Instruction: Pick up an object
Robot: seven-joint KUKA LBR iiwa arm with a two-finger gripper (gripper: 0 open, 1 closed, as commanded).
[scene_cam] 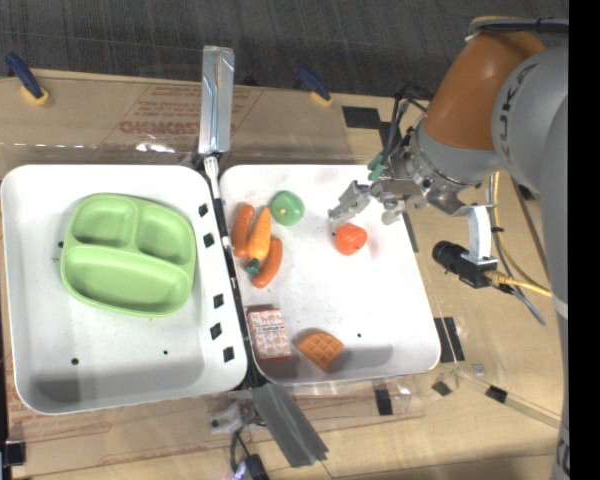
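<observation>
Two carrots [252, 232] beside green ball [287, 207], tomato [350, 238] apart

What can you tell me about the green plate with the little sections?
The green plate is light green, looks like smooth plastic, and has rounded corners. Raised ridges split it into three compartments: one long one along the near side and two smaller ones behind it. It lies flat and slightly turned on the floor of the left bin, right side up. Nothing is in it, and only the bin touches it.

Red tomato [350, 238] (R bin, upright)
</observation>
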